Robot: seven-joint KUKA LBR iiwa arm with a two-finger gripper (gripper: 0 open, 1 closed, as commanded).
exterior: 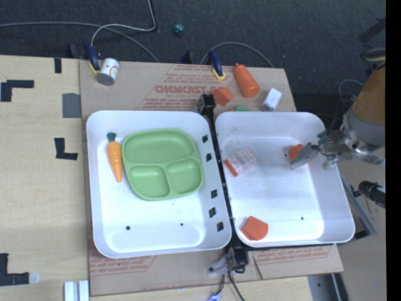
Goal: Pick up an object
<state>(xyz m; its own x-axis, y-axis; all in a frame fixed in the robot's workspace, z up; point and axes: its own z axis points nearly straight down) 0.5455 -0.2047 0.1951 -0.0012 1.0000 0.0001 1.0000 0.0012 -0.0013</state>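
The claw (305, 154) was seen low over the right bin (326, 231), near its right wall, reaching in from the right with the arm (369, 115) behind it. A small orange-red piece (294, 150) lay right at the fingertips, but whether it was clamped or merely touched could not be told, nor whether the fingers were apart or together. The low, slanted pose was judged to suit a grasp at that piece, the likeliest thing to be picked. Two more things were counted in the right bin: a clear packet with red print (239, 161) toward its left side and an orange block (254, 228) by the near wall. In the left bin (100, 231), one green divided plate (163, 163) with three compartments was seen, and one toy carrot (114, 157) lay just beside it on the left. On the surface (37, 187) beyond the bins, an orange bottle-shaped toy (246, 81), a small orange block (223, 96), a white cube (272, 98) and a small white can (108, 70) were counted, probably stray from the bins. Two blue clamps (217, 68) held the cardboard sheet at the far edge.
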